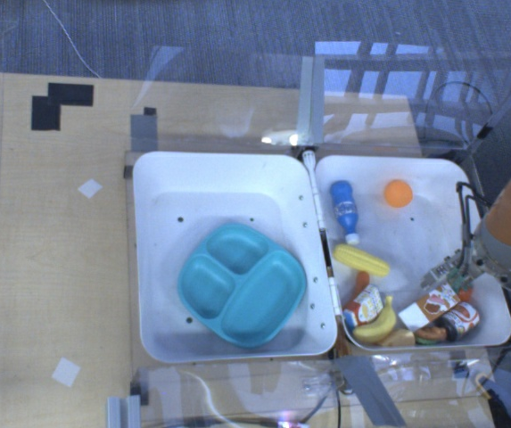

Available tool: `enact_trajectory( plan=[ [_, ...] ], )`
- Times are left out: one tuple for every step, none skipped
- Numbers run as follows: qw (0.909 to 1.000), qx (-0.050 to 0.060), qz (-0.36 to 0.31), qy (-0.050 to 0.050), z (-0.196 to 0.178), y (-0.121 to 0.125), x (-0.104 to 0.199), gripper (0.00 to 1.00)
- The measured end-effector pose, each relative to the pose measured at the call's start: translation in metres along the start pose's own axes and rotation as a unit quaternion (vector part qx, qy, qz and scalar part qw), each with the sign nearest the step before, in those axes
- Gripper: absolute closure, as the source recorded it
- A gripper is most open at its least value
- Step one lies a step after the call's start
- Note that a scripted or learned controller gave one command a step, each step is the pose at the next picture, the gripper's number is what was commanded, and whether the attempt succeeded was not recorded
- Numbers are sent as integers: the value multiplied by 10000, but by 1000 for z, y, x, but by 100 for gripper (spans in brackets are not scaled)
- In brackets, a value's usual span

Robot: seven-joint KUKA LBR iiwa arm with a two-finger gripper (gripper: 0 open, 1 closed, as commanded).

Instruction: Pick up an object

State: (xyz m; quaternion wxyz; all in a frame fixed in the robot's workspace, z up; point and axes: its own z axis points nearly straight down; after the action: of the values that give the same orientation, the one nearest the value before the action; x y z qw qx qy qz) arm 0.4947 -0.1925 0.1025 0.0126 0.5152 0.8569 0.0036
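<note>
Now the hand (447, 275) hangs just above the brown bottle (449, 308), which lies slanted below it; whether it is open, I cannot tell.

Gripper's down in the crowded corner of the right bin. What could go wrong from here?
1. The gripper is low over packed items near the brown-labelled bottle and white box, so it may nudge several and grasp none cleanly.
2. That pile sits against the right bin wall, so the fingers could hit the rim.
</note>
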Motion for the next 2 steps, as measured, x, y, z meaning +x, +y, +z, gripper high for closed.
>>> enact_trajectory(
  plan=[
    [10000,2,-1,1,0,0,0,0],
    [9724,19,-2335,26,12,10,23,0]
  ],
)
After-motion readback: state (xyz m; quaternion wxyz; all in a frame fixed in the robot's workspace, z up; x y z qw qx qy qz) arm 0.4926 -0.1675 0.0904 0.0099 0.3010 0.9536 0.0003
